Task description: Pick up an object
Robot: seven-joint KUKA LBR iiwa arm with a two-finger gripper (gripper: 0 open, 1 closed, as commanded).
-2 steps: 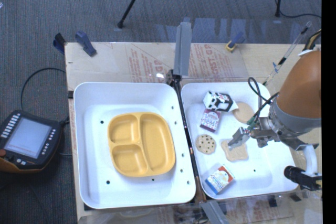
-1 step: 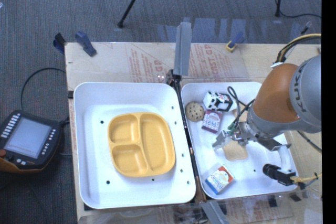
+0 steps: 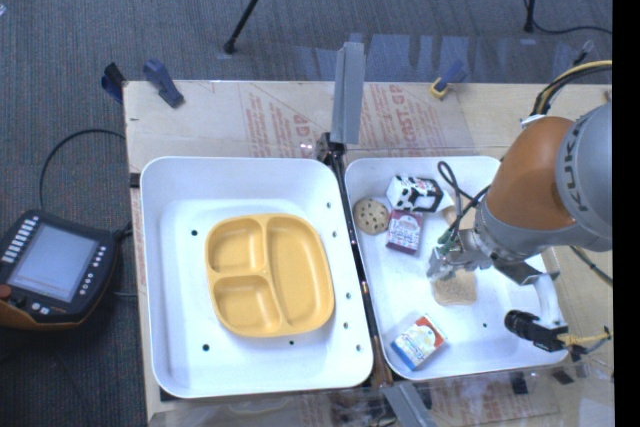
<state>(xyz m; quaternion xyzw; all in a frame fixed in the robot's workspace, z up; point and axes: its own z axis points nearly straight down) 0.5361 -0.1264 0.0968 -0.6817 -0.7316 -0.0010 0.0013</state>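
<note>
My claw hung over the tan slice; I couldn't tell its spread, and a thin, flat slice risked slipping free.

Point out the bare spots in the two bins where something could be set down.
Left bin: a bare white margin runs all round the yellow divided plate.

Right bin: bare floor between the cookie and the small carton.

Crowded: the right bin's upper half, around the cow toy, red packet and the tool over the tan piece.
</note>
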